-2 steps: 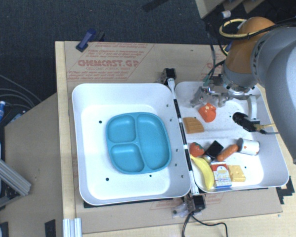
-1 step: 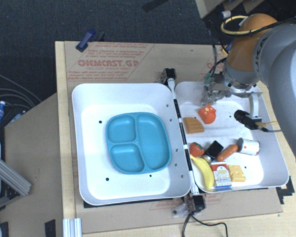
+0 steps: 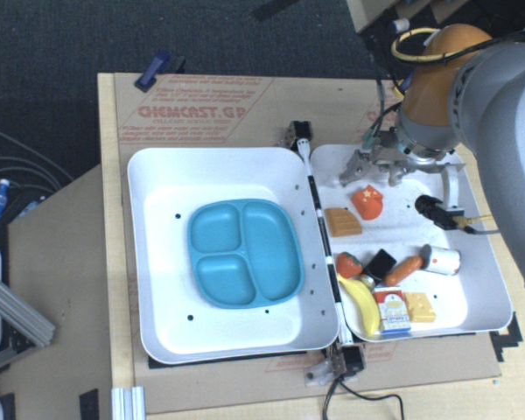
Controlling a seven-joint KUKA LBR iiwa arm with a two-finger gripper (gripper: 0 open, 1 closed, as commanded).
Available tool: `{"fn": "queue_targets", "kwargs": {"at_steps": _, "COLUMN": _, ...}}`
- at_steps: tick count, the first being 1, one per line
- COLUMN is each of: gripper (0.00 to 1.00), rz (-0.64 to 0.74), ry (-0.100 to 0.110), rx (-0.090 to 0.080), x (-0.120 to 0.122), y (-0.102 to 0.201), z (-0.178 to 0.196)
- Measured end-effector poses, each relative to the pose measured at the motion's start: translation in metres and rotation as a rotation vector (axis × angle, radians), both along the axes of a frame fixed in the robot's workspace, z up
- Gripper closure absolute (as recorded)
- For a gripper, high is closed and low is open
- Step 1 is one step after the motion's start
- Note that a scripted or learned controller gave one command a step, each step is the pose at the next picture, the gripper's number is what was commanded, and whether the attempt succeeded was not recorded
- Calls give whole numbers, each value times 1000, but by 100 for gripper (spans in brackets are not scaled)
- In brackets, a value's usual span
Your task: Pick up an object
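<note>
Gripper [image 3: 374, 166], fingers spread and grasping nothing, hovers at upper right of the frame over the right bin [image 3: 481, 309], just above the red tomato-like object [image 3: 367, 202]. A likely fault: the round object rolls aside against the neighbouring cracker [image 3: 342, 222] on closure.

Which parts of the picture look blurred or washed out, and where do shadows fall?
In the camera view, the arm at right is large and soft-edged, out of focus; the white bins are bright, nearly washed out; the blue plate casts only a faint shadow; the gripper darkens the bin floor beside the red object.
</note>
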State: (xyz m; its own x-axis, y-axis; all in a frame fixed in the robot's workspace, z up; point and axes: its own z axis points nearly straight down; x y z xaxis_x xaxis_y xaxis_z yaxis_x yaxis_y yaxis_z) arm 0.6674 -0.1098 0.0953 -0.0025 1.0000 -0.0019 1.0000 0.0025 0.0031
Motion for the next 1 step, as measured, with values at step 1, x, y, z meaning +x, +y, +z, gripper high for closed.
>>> {"fn": "queue_targets", "kwargs": {"at_steps": 1, "gripper": 0, "rz": -2, "ry": 6, "rx": 3, "x": -4, "y": 19, "z": -11}}
